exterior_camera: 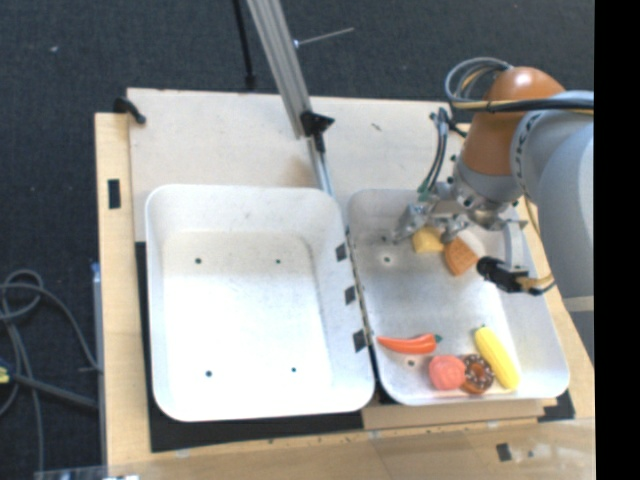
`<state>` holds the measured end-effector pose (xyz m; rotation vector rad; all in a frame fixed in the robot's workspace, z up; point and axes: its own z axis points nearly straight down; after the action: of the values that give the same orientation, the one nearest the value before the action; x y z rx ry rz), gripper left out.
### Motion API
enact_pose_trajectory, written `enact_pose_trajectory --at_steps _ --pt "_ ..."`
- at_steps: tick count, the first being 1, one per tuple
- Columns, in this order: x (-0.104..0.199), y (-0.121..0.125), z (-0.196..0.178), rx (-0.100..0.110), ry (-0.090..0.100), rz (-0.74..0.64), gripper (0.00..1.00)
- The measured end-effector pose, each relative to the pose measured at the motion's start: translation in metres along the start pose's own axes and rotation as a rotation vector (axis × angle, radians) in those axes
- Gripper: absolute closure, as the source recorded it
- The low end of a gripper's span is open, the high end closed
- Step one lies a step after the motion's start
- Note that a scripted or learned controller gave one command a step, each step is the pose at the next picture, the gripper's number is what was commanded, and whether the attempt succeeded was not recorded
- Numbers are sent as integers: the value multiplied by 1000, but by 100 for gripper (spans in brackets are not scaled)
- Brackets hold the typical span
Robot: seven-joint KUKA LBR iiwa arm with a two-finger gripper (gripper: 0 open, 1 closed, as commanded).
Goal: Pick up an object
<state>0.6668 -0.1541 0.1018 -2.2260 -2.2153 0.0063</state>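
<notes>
Reaching in from the right, gripper (pixel 437 226) hanging low over the far end of the right bin (pixel 400 288). Pinching a small yellow piece (pixel 428 241) between the fingers, with a tan block (pixel 460 257) just beside it. Lying along the near end: carrot (pixel 406 344), pink ball (pixel 447 372), corn (pixel 496 357). Sitting beside it on the left, left bin (pixel 250 208).

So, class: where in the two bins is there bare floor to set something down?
The left bin has bare floor wall to wall. In the right bin, the middle is free; the tool crowds the far end, the chilli and corn the near edge.
</notes>
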Motion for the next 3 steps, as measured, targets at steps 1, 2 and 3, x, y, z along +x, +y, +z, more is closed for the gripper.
enact_pose_trajectory --at_steps 1,2,3 --pt "-1 3 -16 -11 -2 3 100" --pt "-2 9 -62 -10 0 -3 100" --pt "-5 10 -114 -11 0 -5 100"
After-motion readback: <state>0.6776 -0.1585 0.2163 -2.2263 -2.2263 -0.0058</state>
